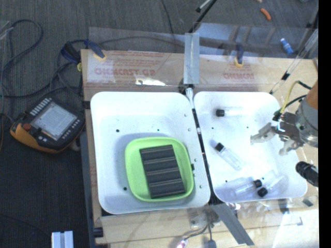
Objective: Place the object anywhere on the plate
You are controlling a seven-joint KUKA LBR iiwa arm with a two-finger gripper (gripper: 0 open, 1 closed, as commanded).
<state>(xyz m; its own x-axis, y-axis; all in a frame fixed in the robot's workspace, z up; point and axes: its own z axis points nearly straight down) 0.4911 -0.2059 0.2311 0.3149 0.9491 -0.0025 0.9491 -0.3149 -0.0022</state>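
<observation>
Grey claw [273,141] open, holding nothing

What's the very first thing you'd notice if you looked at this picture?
The bright green plate in the left bin jumps out first, with a dark ridged block lying on it. Next come the small clear vials with black caps scattered in the right bin, and the gripper reaching in from the right.
</observation>
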